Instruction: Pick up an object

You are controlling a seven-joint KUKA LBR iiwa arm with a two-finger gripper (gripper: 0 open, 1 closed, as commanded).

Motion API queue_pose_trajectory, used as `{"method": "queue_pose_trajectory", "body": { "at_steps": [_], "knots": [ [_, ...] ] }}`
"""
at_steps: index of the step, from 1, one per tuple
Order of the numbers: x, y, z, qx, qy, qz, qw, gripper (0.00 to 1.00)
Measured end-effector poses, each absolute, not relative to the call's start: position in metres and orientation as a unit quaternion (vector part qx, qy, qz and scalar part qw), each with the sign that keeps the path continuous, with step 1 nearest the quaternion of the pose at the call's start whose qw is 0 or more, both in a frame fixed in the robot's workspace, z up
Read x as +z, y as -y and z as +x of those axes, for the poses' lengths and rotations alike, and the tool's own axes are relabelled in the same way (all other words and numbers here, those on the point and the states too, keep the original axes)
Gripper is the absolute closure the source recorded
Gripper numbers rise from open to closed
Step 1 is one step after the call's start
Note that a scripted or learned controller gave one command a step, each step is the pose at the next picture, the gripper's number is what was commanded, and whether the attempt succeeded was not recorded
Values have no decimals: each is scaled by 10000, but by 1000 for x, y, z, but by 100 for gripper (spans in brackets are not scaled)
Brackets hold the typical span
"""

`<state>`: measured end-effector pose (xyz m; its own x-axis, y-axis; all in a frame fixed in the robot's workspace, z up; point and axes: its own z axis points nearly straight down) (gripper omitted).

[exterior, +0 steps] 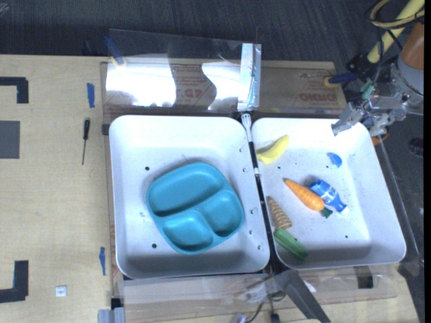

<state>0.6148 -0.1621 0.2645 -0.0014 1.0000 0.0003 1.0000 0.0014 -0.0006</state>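
A screwdriver [85, 140] lies on the wooden bench [47, 200] left of the 2 bins, near blue tape strips [90, 94]; a clear plastic sheet [182, 79] stands behind.

Red printing is seen on the brown cardboard strip [296, 89] along the back edge of the two bins, but it cannot be read. No other lettering is legible.

Robotics lab test bench

Two shallow white bins [128, 180] sit side by side on a plywood bench [47, 200] marked with black and blue tape, a clear plastic shield [175, 73] behind, cables [394, 12] trailing over grey carpet.
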Motion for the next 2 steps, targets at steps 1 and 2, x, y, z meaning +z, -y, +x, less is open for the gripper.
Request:
{"method": "queue_pose_trajectory", "body": {
  "at_steps": [1,2],
  "knots": [
    [188,103,573,12,7498,-6616,29,0],
    [88,113,532,-20,7918,-6108,-32,0]
  ]
}}
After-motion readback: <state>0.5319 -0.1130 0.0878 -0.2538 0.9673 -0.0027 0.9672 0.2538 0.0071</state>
